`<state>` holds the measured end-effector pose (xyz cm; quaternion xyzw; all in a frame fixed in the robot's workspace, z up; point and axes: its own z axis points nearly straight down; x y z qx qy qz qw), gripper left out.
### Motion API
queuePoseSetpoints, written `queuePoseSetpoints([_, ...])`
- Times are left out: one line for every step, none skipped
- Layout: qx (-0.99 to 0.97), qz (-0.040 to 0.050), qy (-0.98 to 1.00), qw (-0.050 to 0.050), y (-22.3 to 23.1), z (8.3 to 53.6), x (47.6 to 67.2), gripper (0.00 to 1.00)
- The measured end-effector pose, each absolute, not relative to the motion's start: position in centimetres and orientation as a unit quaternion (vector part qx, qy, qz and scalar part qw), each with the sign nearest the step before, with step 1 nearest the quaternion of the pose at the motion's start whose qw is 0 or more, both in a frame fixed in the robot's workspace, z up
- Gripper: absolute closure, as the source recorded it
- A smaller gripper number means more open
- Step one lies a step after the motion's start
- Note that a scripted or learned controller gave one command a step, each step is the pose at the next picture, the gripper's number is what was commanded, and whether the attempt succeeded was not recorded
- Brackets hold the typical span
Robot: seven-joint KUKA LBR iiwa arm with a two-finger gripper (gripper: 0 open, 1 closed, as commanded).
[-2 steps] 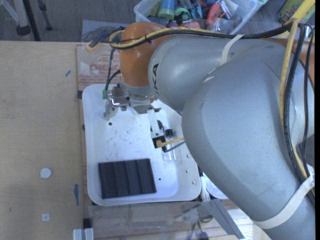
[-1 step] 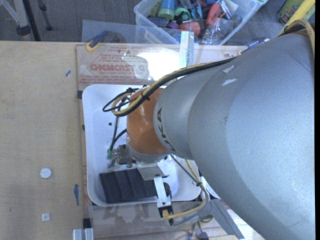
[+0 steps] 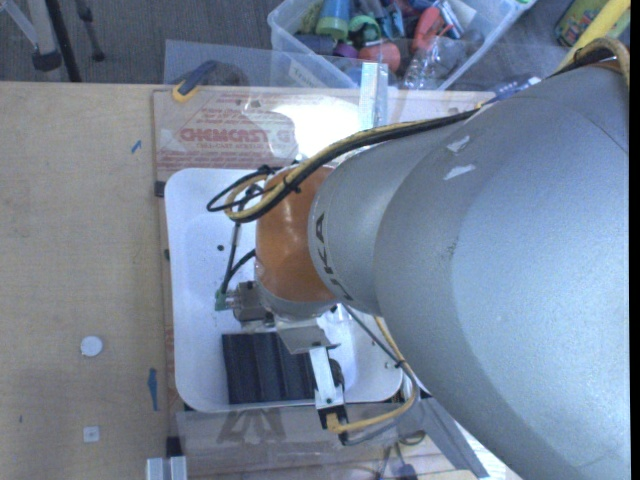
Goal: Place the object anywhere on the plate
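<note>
The grey arm reaches in from the right and covers much of the bench, its orange band sitting right above the wrist. Under that band, a little of the gripper shows as a grey metal body. The wrist covers the rest of it, so whether it is spread or closed cannot be told, and nothing can be seen held in it.

The black ribbed block lies flat just below the gripper in the picture, close to it; whether they touch cannot be made out. It rests on the floor of the white bin, against the bin's near rim. Its grooves run from the gripper's side toward that rim. Its right end is hidden behind the robot's own hardware, so its full length and true long axis stay unclear; the visible part looks a little wider than deep.

Beyond the gripper, a looping yellow and black cable crosses the bin. Further off, a clear sheet carries red CHEMCAST lettering, and a clear tub of coloured toys stands behind it. Well to the gripper's left, a small white disc lies on the wooden bench.
</note>
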<state>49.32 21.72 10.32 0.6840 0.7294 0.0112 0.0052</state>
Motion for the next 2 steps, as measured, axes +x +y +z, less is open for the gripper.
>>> queuePoseSetpoints([0.624, 0.0004, 0.782, 0.000, 20.2, 12.0, 53.6, 1.00])
queuePoseSetpoints([0.508, -0.0014, 0.861, -0.002, 21.7, 11.2, 47.9, 1.00])
